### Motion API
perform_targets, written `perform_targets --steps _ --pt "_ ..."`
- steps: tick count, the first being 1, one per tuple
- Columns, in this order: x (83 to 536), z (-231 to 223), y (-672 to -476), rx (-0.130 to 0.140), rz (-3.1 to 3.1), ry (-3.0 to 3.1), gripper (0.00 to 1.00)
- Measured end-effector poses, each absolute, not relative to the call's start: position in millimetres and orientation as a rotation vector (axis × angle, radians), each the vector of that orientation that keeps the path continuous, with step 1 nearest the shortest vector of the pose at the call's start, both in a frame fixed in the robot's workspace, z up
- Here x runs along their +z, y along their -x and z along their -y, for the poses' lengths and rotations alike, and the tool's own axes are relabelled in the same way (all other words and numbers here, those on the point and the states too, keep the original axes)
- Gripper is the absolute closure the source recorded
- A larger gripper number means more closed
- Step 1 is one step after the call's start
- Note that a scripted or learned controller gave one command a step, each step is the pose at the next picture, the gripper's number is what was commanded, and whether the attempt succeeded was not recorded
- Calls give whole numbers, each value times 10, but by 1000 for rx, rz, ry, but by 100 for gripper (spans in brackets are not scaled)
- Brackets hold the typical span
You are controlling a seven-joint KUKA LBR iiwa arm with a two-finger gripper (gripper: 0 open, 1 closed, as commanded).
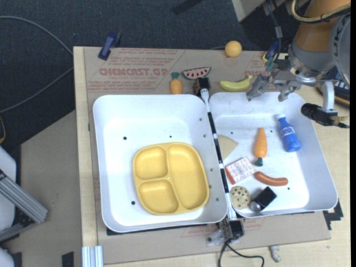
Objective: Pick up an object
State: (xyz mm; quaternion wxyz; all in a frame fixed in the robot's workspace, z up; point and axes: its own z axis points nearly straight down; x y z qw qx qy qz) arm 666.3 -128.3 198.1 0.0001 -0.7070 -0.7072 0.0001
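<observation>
My gripper [271, 89] hangs over the far edge of the right bin [317, 166], its two fingers spread open with nothing between them. Below it in the same bin lie a blue bottle [288, 133], a toy carrot [260, 142], a sausage [271, 178], a red and white packet [240, 169], a cookie [240, 196] and a small black object [263, 198]. The bottle is the nearest to the gripper, a little toward the front and to the right of it.
The left bin [111, 149] holds a yellow divided plate [169, 178]. Behind the bins on the board lie a banana [235, 84], a watermelon slice [197, 72], a small orange toy [176, 85], an orange ball [233, 49] and a blue clip [108, 45].
</observation>
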Motion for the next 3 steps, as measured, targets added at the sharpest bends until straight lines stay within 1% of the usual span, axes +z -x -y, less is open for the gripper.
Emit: perform_targets --steps 1,2,3 --pt "841 1229 -5760 1 2219 2222 0" --pt "946 1229 -5770 -2 2221 2224 100" --pt "2017 353 -5863 -6 2225 2220 100"
